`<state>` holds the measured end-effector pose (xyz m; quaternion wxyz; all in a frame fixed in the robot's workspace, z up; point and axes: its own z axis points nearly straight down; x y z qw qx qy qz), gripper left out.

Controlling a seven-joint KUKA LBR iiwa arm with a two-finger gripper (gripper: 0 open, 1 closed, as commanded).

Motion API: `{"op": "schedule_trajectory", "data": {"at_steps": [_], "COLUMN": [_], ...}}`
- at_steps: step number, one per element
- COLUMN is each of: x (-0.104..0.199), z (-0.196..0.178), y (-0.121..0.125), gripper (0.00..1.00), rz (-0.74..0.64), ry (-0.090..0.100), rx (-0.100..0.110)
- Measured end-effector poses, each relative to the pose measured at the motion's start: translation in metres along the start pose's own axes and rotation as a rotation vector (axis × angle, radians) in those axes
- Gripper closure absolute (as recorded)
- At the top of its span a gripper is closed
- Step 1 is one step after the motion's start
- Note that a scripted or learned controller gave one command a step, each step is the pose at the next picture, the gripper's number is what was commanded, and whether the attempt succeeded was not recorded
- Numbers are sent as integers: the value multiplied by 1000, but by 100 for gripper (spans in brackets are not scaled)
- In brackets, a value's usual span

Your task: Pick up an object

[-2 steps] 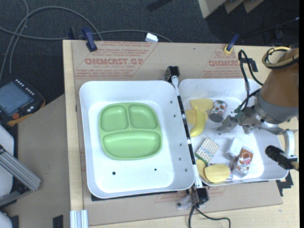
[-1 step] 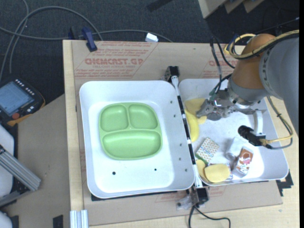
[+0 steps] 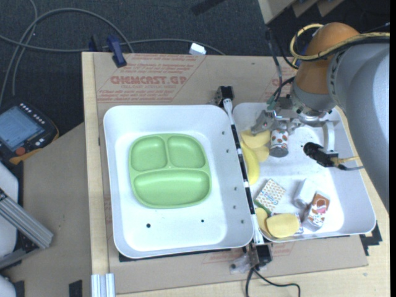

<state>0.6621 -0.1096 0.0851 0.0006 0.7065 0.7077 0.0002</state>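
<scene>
Down in the right bin (image 3: 352,218), a small spotted cup (image 3: 279,142) stands directly beneath the gripper (image 3: 281,125); whether it is gripped, I cannot tell. Just left of it lies a yellow banana (image 3: 252,150). Nearer the front sit a patterned packet (image 3: 270,194), a yellow lump (image 3: 283,224) and a small carton (image 3: 317,209). A green divided plate (image 3: 169,169) rests in the left bin (image 3: 117,166).

— What colours sit in the left white bin (image 3: 117,166)?
— A pale green divided plate (image 3: 170,169).
— The right bin (image 3: 356,212)?
— Yellow pieces (image 3: 255,148), a packet (image 3: 271,194) with a multicoloured chequered pattern, a white cup (image 3: 279,143) with brown-red spots.
</scene>
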Motion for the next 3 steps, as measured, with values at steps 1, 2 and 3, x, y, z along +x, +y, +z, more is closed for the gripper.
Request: {"op": "schedule_trajectory", "data": {"at_steps": [1,2,3], "x": [-16,-15,64], "z": [0,-10,-100], "y": [-13,-13,-31], "gripper": [0,100,100], "rz": [2,1,0], "ry": [0,-1,1], "rx": [3,1,-1]}}
